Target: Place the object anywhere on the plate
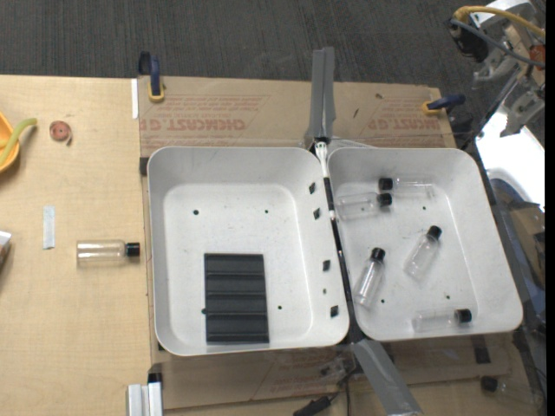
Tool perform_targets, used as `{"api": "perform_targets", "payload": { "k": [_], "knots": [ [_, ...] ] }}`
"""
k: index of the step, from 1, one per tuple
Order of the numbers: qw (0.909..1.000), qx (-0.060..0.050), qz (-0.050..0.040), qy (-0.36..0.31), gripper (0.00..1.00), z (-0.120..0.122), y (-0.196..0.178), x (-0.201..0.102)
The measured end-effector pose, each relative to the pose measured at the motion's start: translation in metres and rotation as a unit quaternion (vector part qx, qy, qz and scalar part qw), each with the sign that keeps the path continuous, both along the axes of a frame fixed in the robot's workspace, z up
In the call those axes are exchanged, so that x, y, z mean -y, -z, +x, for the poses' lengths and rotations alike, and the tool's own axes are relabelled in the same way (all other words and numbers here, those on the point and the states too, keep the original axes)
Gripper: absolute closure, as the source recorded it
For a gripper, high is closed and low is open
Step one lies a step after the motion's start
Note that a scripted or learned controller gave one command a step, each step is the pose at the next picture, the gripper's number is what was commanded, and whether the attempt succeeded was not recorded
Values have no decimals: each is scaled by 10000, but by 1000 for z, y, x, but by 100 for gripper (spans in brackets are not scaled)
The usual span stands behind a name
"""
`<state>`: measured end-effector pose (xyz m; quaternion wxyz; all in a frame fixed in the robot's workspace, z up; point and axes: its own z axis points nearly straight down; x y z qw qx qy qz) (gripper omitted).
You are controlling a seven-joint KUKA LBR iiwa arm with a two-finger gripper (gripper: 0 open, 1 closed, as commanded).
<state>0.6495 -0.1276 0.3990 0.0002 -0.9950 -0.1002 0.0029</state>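
From my seat, the arm (507,37) sits in the upper right corner of the frame, well clear of both bins, with a yellow cable (486,11) looped over it. Its gripper (523,107) is lost among the grey parts there, and I cannot tell whether it is spread or pressed together. Nothing I can see is being pinched.

The plate (235,299) is a dark ribbed rectangle lying flat on the floor of the left bin (173,180), towards that bin's lower edge, and it is bare.

All the things to move are in the right bin (486,232): five clear vials with black caps, all lying on their sides.
- Two lie near the top, just beside each other: the upper vial (408,185) with its body pointing right, the lower vial (357,203) with its body pointing left.
- A tilted vial (423,253) lies mid-bin, cap up.
- Another tilted vial (369,277) lies to its left, near the bin's left wall.
- The last vial (436,321) lies along the lower edge.

Out on the wooden bench at left lies a spare vial (104,250), well apart from the bins. A yellow object (10,141) and a small reddish disc (59,130) sit at the upper left.
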Motion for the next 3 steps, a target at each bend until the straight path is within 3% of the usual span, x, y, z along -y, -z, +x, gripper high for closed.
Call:
{"api": "perform_targets", "payload": {
  "k": [1,2,3],
  "knots": [
    [10000,4,-1,-38,0,-43,-41,92],
    [10000,7,-2,5,0,1,-41,6],
    [10000,-4,2,-7,0,-13,-40,95]
  ]
}}
